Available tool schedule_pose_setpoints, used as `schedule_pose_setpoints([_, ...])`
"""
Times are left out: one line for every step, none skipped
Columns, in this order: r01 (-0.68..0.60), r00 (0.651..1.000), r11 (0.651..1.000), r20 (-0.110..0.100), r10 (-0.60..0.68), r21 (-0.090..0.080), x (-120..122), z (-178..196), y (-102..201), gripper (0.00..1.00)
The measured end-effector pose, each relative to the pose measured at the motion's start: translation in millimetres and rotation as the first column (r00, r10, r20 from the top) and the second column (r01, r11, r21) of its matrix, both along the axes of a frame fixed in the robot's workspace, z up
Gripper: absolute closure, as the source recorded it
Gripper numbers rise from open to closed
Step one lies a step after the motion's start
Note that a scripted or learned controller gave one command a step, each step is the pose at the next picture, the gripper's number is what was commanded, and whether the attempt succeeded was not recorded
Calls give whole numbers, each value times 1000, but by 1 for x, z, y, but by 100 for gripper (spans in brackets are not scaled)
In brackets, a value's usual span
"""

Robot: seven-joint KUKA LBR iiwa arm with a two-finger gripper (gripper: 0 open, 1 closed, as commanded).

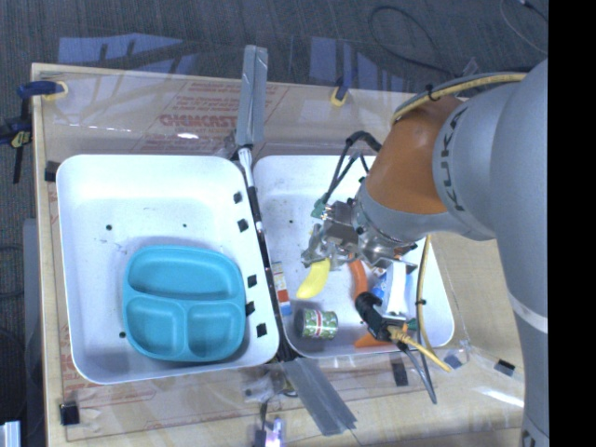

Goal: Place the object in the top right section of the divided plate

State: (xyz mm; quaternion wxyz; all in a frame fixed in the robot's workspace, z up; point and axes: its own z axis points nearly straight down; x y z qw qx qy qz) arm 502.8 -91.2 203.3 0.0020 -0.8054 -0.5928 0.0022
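A blue divided plate (184,303) lies in the left bin (112,203), one wide section at its top and two smaller ones below. My gripper (323,250) is low over the middle of the right bin (289,189). A yellow banana-shaped object (313,280) sits directly under the gripper's tip, its upper end touching or nearly touching it. Whether the yellow object is gripped or simply lying on the bin floor is unclear from this angle.
A small green can (318,323) lies on its side near the right bin's front. An orange piece (358,273) and a blue and white package (391,289) lie under the wrist. The raised divider (256,240) separates the bins.
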Motion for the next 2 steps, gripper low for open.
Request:
schedule_pose_setpoints([-195,981,981,2,195,0,43,-13,82,100])
schedule_pose_setpoints([-307,952,952,4,307,0,44,-12,181,100])
